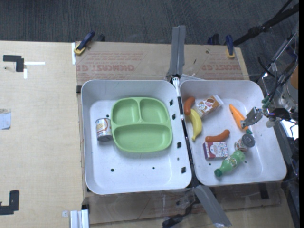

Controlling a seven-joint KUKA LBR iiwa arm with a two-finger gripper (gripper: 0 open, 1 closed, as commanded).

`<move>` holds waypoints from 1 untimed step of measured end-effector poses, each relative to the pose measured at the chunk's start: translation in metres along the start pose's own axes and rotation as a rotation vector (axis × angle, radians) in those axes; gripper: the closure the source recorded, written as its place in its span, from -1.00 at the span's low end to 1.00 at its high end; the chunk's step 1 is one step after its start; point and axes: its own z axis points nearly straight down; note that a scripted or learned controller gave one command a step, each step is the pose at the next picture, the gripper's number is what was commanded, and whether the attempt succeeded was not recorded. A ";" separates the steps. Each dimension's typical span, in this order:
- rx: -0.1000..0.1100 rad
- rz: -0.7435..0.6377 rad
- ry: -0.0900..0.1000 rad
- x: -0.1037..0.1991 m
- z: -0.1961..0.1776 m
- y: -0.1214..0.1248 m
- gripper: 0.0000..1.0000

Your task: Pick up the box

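My tool [250, 119] hangs over the right bin's [278, 167] right side, just beside the carrot [236, 115]; I cannot tell its state. The box [208, 105] lies apart from it near the bin's back, next to the banana [195, 123].

The arm [290, 96] is cut off by the frame's right edge, and the print on the two small boxes [207, 105] [216, 149] is too small to read.
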 end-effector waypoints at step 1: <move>-0.011 -0.016 -0.003 0.010 0.124 -0.015 -1.00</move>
